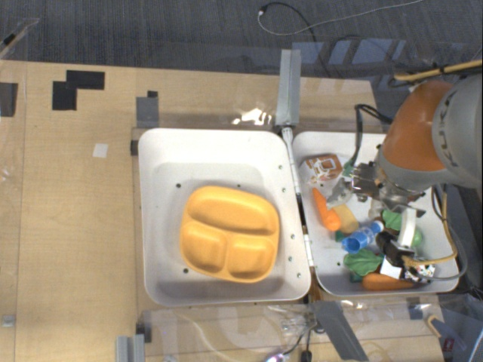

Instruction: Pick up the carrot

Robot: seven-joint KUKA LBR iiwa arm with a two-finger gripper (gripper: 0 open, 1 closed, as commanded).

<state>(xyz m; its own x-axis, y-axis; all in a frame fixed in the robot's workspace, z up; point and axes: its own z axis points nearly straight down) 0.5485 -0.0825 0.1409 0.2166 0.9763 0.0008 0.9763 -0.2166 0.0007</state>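
Left bin [151, 202]: yellow tray [229, 232].
Right bin [323, 277]: carrot [327, 211], blue bottle [362, 237], clutter.
Pincer [361, 189]: near carrot, grip state unclear.

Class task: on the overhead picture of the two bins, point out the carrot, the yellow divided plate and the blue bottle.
carrot [327, 211]: camera view, middle of its orange body.
yellow divided plate [202, 256]: camera view, outer rim at the lower left.
blue bottle [362, 236]: camera view, middle of its blue body.
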